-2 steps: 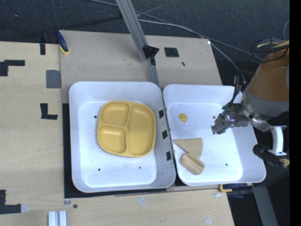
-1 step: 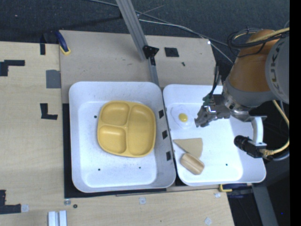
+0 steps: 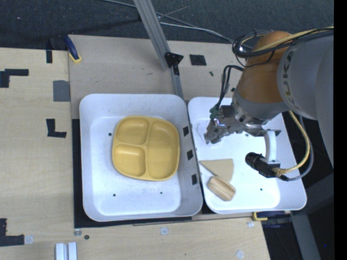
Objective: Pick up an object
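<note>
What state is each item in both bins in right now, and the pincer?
Yellow divided plate: lying flat, right side up, in the left bin.
Tan wedge block: lying flat in the right bin, untouched.
Wooden cylinder: on its side, right against the wedge's near edge.
Pincer: low over the right bin, above the wedge, nothing seen between its fingers.

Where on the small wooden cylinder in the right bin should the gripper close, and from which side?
Probably across the middle of the wooden cylinder, coming straight down from above. It lies on its side near the right bin's front, so its curved flanks face outward for the fingers. The tan wedge sits right behind it, apparently touching, so closing across the short width, not the ends, looks safest. The gripper is farther back.
</note>
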